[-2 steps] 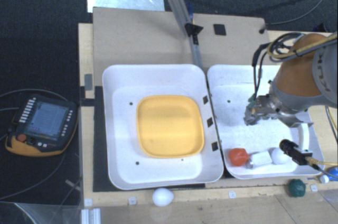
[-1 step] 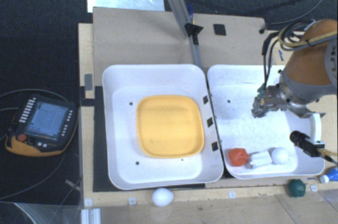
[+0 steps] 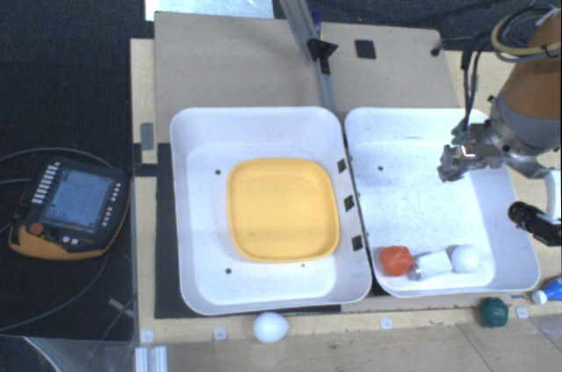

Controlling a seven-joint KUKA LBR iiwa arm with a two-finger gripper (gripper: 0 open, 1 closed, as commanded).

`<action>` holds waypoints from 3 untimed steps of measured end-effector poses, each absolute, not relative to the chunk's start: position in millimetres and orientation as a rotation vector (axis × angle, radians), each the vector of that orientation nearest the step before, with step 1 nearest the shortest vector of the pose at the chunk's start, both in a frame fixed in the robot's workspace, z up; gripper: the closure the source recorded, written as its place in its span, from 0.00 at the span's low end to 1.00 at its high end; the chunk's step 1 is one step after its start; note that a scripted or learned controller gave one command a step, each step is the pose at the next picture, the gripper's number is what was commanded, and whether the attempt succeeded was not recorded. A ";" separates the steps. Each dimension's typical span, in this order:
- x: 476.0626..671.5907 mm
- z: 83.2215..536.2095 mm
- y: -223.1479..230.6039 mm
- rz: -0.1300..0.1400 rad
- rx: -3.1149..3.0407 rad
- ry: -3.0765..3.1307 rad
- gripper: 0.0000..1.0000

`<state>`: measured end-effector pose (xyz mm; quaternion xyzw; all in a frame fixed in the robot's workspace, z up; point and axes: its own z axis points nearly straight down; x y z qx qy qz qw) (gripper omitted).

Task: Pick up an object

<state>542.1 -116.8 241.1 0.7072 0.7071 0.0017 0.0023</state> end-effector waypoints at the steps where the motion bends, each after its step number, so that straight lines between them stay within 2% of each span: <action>1: 542.8 272.8 -117.0 0.003 2.219 2.220 1.00; 2: 555.6 253.7 -64.3 0.001 2.217 2.227 1.00; 3: 557.8 248.4 -8.5 0.002 2.217 2.227 1.00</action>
